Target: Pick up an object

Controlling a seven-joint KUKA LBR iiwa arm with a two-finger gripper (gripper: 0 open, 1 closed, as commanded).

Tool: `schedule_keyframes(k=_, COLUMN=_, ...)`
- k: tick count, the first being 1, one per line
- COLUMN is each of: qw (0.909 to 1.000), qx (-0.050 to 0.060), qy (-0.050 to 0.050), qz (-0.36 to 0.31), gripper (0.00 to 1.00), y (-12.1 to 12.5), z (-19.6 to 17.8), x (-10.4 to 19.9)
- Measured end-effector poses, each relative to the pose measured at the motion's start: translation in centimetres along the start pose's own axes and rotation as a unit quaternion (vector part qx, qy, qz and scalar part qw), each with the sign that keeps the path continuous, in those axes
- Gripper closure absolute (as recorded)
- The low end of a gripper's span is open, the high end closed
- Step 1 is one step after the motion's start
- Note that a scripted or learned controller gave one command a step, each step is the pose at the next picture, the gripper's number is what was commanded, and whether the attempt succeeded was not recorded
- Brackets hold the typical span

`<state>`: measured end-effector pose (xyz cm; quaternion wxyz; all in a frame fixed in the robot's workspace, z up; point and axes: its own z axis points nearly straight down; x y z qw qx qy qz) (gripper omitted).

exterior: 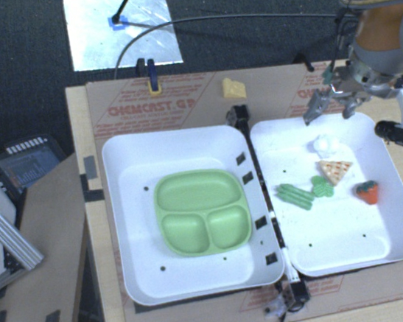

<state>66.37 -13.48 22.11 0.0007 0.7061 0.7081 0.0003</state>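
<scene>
Hovering above the far edge of the right bin [392, 167], the gripper [333, 106] hangs with its two fingers spread apart and nothing between them. It belongs to a grey arm [382, 19] with an orange band, reaching in from the right.

Just nearer than the gripper, inside the right bin, lies a small white object [323, 145]. Touching its near side is a tan wedge [335, 170] shaped like a slice of pizza. Left of the wedge and nearer sits a green vegetable toy [303, 193], long and ridged with a knobbly end. To the right of the wedge, near the bin's right wall, rests a red strawberry [368, 192] with a green top.

Beside it on the left, the left bin [125, 174] holds a pale green divided tray [201, 211] with three compartments.

On the cardboard sheet [193, 98] beyond both bins lies a small yellow block [234, 88].
</scene>
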Motion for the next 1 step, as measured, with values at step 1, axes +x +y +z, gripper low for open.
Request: schedule_keyframes(k=1, qw=1.0, qx=0.001, qy=0.0, qz=-0.001, gripper=0.0, y=0.4, z=4.19, x=-0.03)
